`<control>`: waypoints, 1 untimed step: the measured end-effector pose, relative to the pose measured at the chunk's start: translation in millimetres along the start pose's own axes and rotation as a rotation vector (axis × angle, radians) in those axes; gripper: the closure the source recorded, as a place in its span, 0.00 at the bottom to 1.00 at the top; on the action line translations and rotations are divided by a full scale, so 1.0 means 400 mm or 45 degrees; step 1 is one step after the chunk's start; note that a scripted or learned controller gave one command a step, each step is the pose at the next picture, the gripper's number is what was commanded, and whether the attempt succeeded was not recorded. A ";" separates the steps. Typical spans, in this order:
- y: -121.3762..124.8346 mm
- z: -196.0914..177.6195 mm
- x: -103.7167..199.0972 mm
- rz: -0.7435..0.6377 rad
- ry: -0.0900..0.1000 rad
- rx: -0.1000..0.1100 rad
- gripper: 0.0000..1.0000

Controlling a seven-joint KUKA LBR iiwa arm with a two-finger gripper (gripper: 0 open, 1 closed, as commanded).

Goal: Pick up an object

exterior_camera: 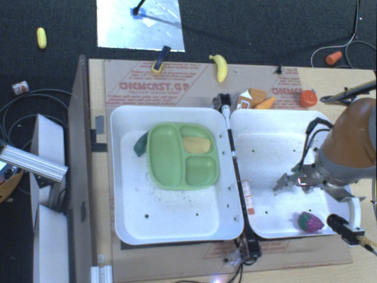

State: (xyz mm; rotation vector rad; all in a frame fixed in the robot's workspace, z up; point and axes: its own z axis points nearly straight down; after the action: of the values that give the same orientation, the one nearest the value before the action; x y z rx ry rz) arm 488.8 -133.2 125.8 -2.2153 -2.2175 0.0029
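Hand (287, 182) sits low over the right bin (265, 128), near its right wall; whether it is wide or narrow cannot be told, since the arm (353, 140) covers most of it and is itself cut off at the frame edge. Pink and green toy (310, 221) lies near the bin's front right corner, apart from the hand. Green plate (177, 161) in the left bin (126, 175) partly hides a dark green object (140, 144).

The hand (287, 183) hangs over the right bin (265, 140), a small fruit (310, 221) just nearer and to its right, while far to its left a divided plate (182, 156) lies in the left bin (171, 217).
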 end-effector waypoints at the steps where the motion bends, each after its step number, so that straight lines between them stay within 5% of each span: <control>1: 0.237 -0.206 0.044 -0.012 -0.008 -0.029 0.00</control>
State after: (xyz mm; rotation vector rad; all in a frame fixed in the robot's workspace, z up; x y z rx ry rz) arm 584.0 -115.8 207.9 -2.2195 -2.2423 -0.0153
